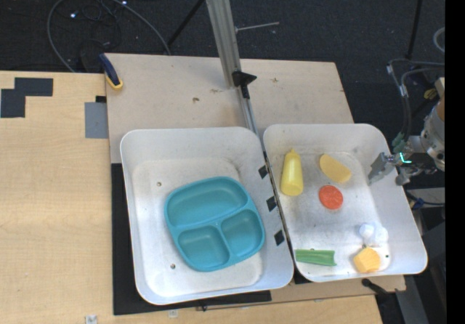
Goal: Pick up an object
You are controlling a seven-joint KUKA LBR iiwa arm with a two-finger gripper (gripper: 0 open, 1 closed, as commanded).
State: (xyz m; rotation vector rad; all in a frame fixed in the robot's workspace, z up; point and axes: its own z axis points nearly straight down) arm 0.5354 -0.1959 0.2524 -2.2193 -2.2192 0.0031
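Gripper [389, 164] at the right bin's [407, 206] outer rim, holding nothing visible.
Yellow bottle [291, 174], red disc [331, 197] and green piece [315, 258] lie inside, apart; its fingers' state is unreadable.

A pale wooden worktop [51, 192] meets a dark floor [327, 10] strewn with cables [80, 14]. A metal post [224, 32] stands at its back edge, beside what may be a clamp [110, 72].
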